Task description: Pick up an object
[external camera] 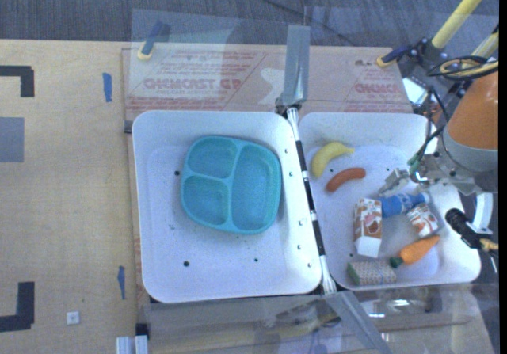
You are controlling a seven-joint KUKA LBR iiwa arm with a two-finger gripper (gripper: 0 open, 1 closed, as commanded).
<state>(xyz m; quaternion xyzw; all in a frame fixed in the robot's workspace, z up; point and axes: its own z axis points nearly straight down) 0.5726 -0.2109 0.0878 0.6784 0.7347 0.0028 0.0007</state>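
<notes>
Hovering over the right bin point(475, 265), the hand point(404, 180), its spread not discernible, sat just above the blue bottle point(402, 203), whose long axis ran left-right.

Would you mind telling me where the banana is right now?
The banana lies in the right bin, near its upper-left corner, just above the orange-red sausage and close to the divider between the bins.

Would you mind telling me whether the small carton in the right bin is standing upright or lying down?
Lying down: the carton rests flat on its long side on the right bin floor.
</notes>
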